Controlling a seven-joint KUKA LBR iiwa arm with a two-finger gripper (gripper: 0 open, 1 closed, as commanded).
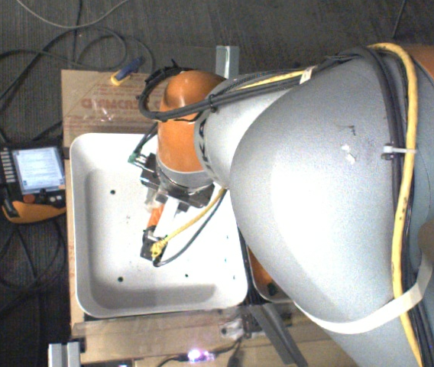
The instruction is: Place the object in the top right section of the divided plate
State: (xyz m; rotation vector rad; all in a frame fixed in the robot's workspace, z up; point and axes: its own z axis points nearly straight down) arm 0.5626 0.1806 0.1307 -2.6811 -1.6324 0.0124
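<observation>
The object seems to be the small orange sliver (155,217) right at the tip of the gripper (157,225), though it is too small and too crowded by hardware to name with confidence. Whether the gripper is open, closed or gripping that sliver cannot be told.

Nearest the camera, the arm (324,174) fills the space behind and beside the gripper. Its grey bulk hides most of the second bin (257,281), so the plate's sections cannot be judged. Further down, the orange band (179,140) sits directly above the gripper, which suggests the wrist points almost straight down, a sensible pose for picking off a flat floor. A yellow cable (182,226) loops off the gripper's side with some slack.

Under the gripper lies the white bin (95,147); the tip is low over its floor, near the middle and away from the walls. I judge this to be the pick stage, with the carry across to the plate not yet done.

Beyond the bin, past the gripper's far side, a handheld screen unit (32,170) rests on the floor.
</observation>
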